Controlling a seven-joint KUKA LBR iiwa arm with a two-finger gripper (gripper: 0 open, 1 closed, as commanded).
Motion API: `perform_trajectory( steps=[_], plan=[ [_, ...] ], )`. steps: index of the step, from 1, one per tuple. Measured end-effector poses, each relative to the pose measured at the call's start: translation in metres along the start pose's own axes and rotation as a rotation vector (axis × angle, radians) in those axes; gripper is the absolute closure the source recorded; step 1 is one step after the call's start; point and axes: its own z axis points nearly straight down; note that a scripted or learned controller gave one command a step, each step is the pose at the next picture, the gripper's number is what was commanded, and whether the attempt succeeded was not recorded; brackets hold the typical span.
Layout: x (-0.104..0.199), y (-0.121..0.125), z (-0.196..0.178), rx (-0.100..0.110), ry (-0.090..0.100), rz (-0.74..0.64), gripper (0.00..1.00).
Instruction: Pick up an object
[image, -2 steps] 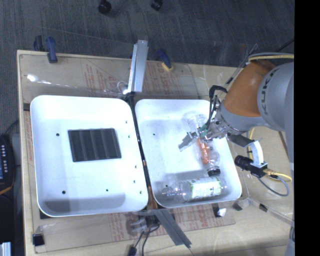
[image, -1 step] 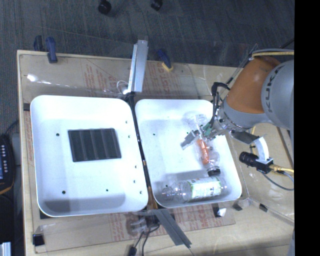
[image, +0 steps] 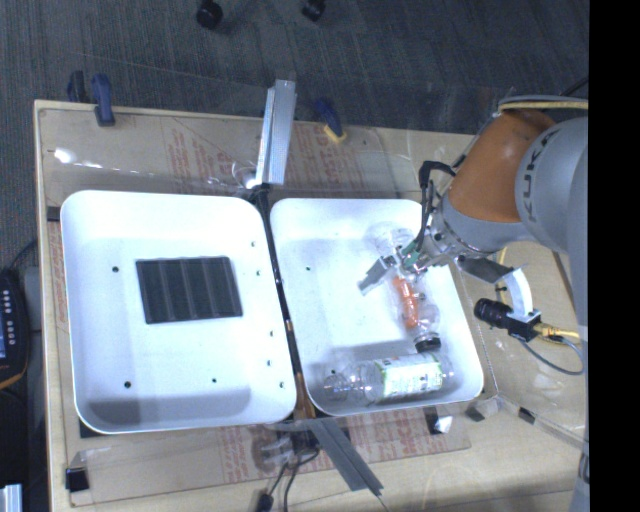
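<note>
1. Red print is showing on the board (image: 300, 455) under the bins (image: 165, 310), too small to read.
2. A bottle (image: 400, 380) in the right bin is bearing a label, also unreadable.

The grey arm (image: 560, 170) reaches in from the right, its orange band (image: 495, 170) sitting just above the wrist. The wrist bends down and to the left, and the gripper (image: 385, 272) points leftward at a low slant, its grey fingers (image: 378, 272) spread slightly apart.
</note>
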Motion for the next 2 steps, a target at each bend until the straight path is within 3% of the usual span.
perform_trajectory(
  steps=[1,2],
  plan=[
    [-0.003,0.008,0.014,0.000,0.000,-0.012,0.00],
    [0.005,-0.012,-0.025,-0.001,-0.001,-0.023,0.00]
  ],
)
